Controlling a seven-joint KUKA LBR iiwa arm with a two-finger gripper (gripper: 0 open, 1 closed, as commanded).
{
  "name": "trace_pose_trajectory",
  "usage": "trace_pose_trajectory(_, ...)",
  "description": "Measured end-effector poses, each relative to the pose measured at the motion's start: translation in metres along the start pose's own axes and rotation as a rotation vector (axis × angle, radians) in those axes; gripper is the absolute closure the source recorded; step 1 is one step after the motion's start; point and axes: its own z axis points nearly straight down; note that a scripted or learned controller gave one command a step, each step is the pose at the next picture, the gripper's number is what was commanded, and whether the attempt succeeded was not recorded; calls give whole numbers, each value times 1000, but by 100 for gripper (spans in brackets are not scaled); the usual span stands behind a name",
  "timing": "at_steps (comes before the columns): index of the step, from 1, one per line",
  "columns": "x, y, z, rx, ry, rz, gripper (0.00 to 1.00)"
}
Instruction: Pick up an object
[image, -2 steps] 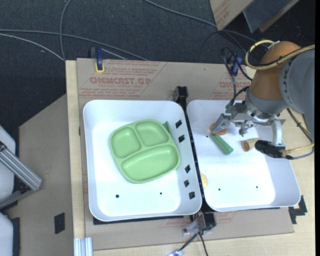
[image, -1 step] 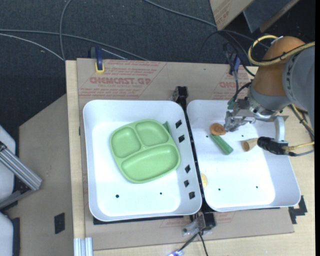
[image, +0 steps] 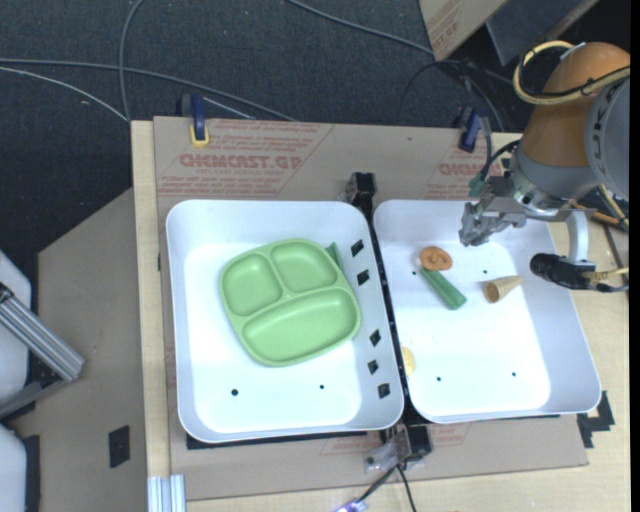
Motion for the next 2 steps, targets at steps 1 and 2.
trace_pose_trajectory(1,-7,9,-57,-1,-1,0,100)
trace_pose_trajectory(2,-7,10,-86,1,0,0,100)
